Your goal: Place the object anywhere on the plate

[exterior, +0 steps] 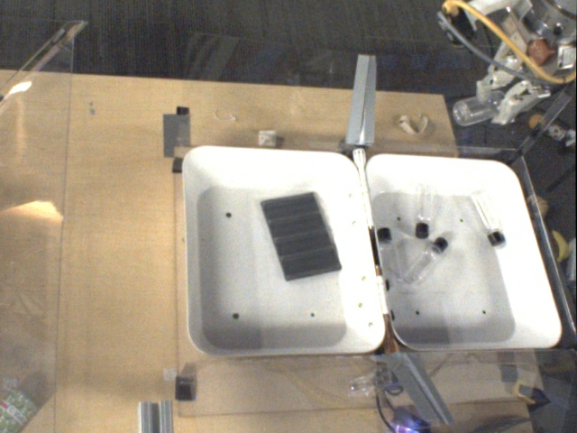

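Dark plate (301, 235) lies tilted in left bin (203, 269) (clear vials (424, 233) in right bin (532, 269)).

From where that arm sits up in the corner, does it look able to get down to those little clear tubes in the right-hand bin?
Probably yes. The gripper hangs beyond the right bin's far corner, and nothing lies over the clear tubes, which rest in the open on the bin floor. They lie close together, though, so picking just one may be fiddly.

— What sort of place is this?
— A robotics lab. A wooden bench (108, 269) carries two shallow white bins (194, 269) fixed by metal brackets (362, 102), a clear acrylic screen (36, 152) stands alongside, and cabled robot hardware (514, 34) hangs nearby.
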`<state>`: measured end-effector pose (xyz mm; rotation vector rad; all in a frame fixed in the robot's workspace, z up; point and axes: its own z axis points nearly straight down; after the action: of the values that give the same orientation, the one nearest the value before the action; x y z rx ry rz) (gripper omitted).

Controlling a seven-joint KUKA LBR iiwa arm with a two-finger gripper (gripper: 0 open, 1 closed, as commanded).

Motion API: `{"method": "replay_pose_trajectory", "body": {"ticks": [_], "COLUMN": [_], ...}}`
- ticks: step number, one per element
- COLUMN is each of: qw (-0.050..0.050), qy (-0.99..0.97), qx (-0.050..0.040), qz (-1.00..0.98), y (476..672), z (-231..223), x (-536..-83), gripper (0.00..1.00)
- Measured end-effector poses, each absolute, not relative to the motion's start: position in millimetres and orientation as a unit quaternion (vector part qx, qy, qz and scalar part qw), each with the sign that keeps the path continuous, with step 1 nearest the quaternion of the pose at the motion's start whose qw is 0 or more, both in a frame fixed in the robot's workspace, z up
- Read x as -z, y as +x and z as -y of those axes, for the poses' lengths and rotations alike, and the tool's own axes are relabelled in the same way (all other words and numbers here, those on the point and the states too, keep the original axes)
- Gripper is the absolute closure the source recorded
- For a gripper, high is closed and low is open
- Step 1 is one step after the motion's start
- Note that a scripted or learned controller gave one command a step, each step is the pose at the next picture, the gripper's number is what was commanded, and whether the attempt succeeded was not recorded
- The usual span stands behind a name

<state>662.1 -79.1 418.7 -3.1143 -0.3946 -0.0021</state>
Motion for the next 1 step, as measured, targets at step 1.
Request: {"method": "replay_pose_trajectory", "body": {"ticks": [1], "qw": [0.001], "qy": [-0.994], "qx": [0.0009], "qz": [0.112], "y": [652.3], "z": [37.2], "x": [-375.5], "gripper": [1.0]}}
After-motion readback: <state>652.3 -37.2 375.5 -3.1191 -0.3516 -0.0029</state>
